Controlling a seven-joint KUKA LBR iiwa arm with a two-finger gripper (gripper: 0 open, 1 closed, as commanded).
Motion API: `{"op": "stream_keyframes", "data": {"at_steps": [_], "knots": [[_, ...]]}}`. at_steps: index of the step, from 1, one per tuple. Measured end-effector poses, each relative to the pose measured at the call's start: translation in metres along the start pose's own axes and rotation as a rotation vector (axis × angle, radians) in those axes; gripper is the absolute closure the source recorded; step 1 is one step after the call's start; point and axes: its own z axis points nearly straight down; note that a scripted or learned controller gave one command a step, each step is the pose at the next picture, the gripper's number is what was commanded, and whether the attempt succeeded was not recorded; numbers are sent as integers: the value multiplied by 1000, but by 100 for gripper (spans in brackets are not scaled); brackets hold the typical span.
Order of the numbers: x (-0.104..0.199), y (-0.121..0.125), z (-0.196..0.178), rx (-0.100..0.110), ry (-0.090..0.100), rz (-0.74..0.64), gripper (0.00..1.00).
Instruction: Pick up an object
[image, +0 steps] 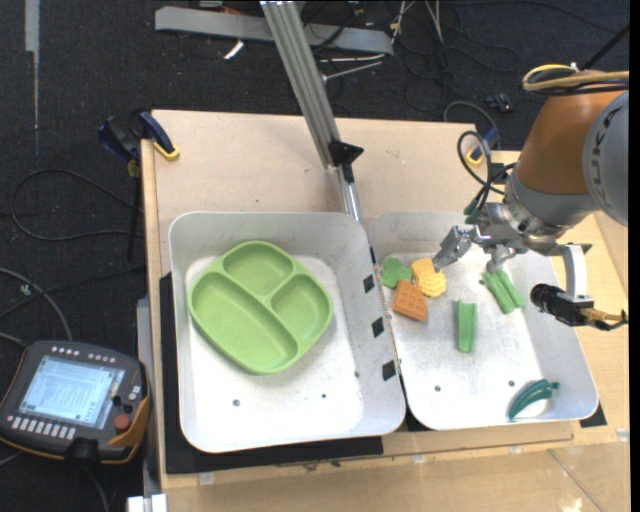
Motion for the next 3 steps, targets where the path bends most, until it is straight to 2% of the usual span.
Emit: {"op": "stream_keyframes", "data": {"at_steps": [1, 2, 3], "knots": [[16, -6, 27, 3, 0, -4, 0], [15, -5, 15, 0, -1, -2, 100], [-35, -43, 64, 7, -1, 6, 100]]}}
